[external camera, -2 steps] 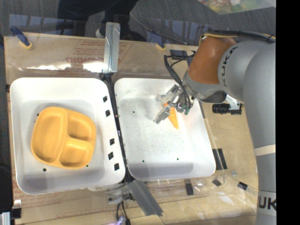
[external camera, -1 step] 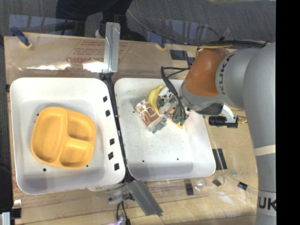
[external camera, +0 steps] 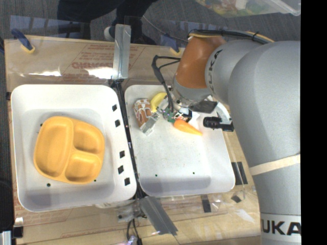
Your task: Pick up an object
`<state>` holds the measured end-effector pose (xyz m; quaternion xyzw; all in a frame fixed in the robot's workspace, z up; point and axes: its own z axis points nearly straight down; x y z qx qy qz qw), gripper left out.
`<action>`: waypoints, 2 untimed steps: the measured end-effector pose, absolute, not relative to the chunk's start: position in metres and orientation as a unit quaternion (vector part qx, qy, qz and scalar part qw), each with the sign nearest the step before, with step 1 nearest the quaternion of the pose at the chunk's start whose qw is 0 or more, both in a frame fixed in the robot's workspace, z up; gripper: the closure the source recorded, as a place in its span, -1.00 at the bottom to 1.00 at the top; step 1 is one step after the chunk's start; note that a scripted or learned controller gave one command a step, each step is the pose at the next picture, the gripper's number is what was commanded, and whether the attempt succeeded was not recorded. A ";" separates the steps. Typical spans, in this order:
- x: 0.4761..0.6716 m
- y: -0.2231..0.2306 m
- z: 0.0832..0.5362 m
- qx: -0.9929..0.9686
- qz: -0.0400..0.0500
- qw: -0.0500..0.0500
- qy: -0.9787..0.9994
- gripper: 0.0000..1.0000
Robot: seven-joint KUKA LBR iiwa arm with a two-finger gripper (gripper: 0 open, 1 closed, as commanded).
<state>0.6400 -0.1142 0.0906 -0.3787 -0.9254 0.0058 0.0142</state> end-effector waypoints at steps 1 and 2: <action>0.633 -0.116 0.093 -0.376 0.012 0.029 -0.926 1.00; 0.639 -0.113 0.098 -0.375 0.007 0.018 -0.927 -1.00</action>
